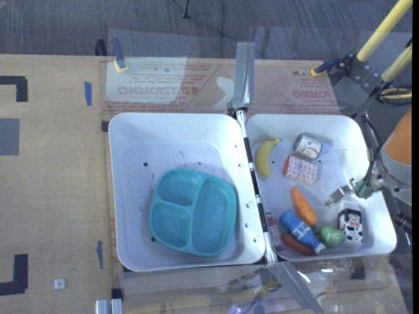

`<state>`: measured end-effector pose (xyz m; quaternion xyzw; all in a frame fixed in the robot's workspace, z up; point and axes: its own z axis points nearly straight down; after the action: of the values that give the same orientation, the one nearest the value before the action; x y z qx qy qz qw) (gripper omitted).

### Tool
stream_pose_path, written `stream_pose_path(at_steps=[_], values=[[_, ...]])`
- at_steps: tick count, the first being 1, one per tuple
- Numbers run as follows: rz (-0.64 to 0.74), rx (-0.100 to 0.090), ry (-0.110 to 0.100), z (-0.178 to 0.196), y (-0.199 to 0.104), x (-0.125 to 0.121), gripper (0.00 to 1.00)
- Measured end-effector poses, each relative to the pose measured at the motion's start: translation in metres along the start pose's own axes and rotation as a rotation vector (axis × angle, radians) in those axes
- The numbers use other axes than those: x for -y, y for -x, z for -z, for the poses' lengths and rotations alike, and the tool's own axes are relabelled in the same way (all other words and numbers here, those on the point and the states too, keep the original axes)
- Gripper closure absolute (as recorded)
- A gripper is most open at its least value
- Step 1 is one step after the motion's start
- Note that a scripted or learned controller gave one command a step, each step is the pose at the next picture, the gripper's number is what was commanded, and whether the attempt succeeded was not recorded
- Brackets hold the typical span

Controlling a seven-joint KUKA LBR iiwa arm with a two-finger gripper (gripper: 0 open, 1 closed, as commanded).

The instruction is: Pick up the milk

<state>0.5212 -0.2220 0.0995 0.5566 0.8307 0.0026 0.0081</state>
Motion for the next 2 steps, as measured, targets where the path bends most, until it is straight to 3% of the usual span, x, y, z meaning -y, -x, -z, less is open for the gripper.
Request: stream_pose_path(at_steps=[1, 2], values=[[0.183, -0.004, -0.004, -0.011, -0.013, 0.036, 0.0], [0.179, 0.006, 0.007, 0.001, -0.01, 0.033, 1.0]])
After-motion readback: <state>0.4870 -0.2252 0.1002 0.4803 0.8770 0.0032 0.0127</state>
